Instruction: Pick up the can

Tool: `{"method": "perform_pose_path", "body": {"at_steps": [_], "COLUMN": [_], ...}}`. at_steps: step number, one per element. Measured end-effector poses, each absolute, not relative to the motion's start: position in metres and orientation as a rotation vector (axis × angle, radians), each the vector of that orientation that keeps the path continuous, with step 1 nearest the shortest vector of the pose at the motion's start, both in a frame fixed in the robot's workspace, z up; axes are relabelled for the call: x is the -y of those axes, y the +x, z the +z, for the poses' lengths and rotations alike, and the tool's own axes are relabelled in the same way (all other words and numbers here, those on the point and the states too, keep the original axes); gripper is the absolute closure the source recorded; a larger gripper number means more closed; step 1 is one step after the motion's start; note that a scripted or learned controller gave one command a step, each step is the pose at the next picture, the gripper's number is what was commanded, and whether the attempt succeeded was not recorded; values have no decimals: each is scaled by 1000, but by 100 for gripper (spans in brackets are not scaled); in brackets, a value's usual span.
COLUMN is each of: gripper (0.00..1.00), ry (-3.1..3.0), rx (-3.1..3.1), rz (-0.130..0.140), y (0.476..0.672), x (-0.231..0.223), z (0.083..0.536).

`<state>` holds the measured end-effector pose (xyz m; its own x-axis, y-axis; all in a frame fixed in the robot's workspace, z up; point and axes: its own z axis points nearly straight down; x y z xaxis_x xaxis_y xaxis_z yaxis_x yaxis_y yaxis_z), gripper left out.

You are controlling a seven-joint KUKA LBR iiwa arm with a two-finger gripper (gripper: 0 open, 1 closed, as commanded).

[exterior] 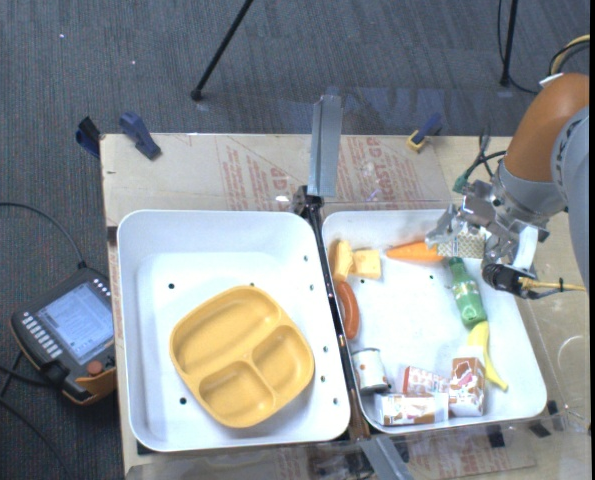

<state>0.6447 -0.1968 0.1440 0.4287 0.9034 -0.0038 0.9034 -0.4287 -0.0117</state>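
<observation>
Right now the can (369,370) lies on its side at the near left of the right bin (417,308), close against the divider wall and just left of a row of small cartons (435,392). The gripper (482,236) hangs over that bin's far right corner, well apart from the can, above a green bottle (466,291) and beside a carrot (414,252); whether the jaws are released or clenched cannot be told from this angle, and nothing is seen between them. So the pick looks barely begun: the arm must cross the whole bin diagonally before it can descend. Several things could spoil the try. Lying down, the can is round and may roll away if one jaw touches first. Its place against the wall leaves little room for a jaw on the left side, so the jaw could strike the wall or ride up over the can. The cartons crowd its right side and might be caught instead, or be pushed into it. A banana (491,356) and an orange ring (349,309) also lie near the path. The left bin (142,238) holds a yellow tray (241,356).
</observation>
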Motion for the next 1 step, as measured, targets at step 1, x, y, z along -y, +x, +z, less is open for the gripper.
{"method": "perform_pose_path", "body": {"at_steps": [1], "gripper": [100], "ry": [-2735], "rx": [1537], "rz": [8], "y": [637], "x": [140], "z": [223]}}
